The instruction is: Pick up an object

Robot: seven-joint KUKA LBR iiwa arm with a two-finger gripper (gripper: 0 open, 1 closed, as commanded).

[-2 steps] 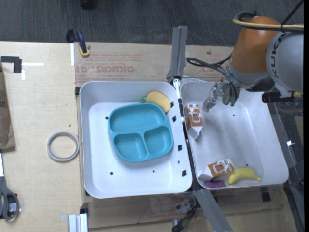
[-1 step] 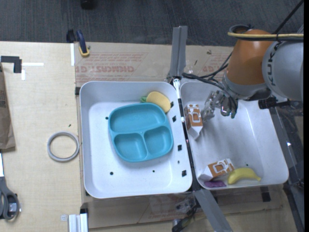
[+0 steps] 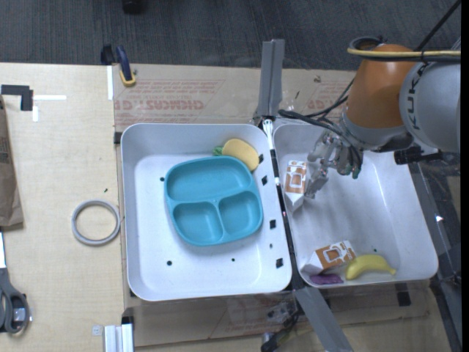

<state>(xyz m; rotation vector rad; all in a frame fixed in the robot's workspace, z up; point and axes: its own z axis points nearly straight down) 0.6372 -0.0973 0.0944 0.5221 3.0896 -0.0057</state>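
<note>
My gripper (image 3: 316,182) hangs low over the upper left part of the right bin (image 3: 410,218), below the orange band of the arm (image 3: 381,86). Its tip is right beside a white and orange carton (image 3: 294,176) that leans against the bin's left wall; whether they touch is unclear. At the right bin's front edge lie a second small orange and white carton (image 3: 335,255), a yellow banana (image 3: 370,267) and a purple object (image 3: 326,277). The left bin (image 3: 146,262) holds a blue divided plate (image 3: 214,200) and a yellow fruit (image 3: 242,152) at its back edge.
A grey post (image 3: 272,72) stands behind the divider between the bins. On the bench to the left lie a grey tape ring (image 3: 95,221), scissors (image 3: 11,310) and a brown bag (image 3: 7,174). A blue and yellow clamp (image 3: 123,64) sits at the back left.
</note>
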